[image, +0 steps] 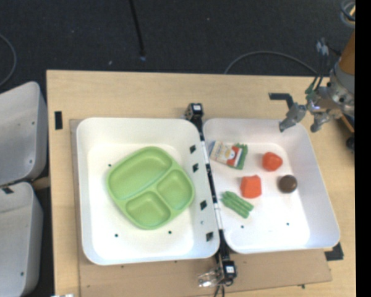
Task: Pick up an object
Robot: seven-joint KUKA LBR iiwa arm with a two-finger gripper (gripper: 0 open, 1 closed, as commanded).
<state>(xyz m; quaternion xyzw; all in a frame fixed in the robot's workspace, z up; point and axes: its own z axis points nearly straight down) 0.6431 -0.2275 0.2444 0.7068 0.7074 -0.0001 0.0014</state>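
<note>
White right bin (315,159), empty hand (303,120) spread at far rim, red tomato (272,161) nearby below

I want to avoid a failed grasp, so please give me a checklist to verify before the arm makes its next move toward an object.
1. End effector carries nothing: ok, nothing shows between its fingers, which look spread.
2. Objects within the right bin: ok, the red round object, red block, brown ball, green piece and small packet all lie inside.
3. Targets separated: ok for the brown ball and red round object; the green piece lies close to the red block.
4. End effector above a target: not ok, it hangs over the bin's far rim.
5. Green tray out of the way: ok, it is in the left bin.
</note>
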